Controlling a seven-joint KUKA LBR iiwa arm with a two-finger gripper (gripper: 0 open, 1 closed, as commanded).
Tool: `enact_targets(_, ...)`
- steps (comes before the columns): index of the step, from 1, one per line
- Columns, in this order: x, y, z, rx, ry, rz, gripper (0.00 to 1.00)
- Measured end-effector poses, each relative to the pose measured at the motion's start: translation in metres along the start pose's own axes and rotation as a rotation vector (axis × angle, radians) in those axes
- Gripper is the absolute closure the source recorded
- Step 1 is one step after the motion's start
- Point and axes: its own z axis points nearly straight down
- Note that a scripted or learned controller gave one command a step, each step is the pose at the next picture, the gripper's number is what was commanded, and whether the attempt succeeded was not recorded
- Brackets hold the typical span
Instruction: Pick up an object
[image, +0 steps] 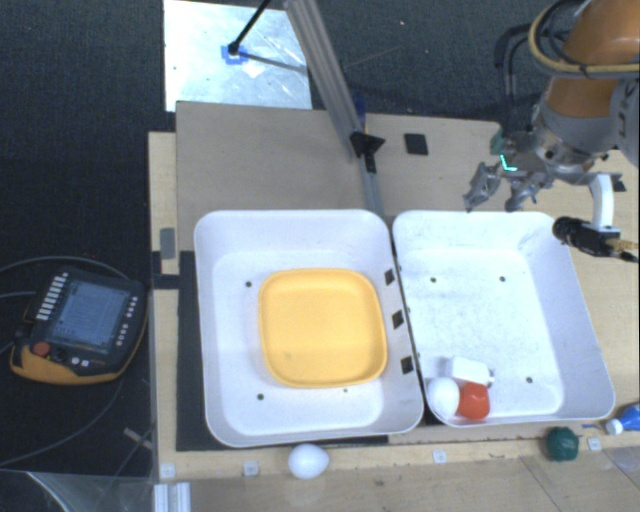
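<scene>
Hand (497, 190) parked above the right white bin's (575, 300) far edge, prongs spread, gripping nothing. Small red ball (474, 402) and white egg-shaped thing (443, 396) huddled in near corner, probably rolled there.

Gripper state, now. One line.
Gripper: open, holding nothing, above the far edge of the right bin.

The arm (585, 75) is grey with an orange band, black cables, and a small metal pincer (497, 190).
</scene>
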Motion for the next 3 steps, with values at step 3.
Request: enact_targets(3,0.004,0.000,0.123,0.004,0.000,0.000,0.00)
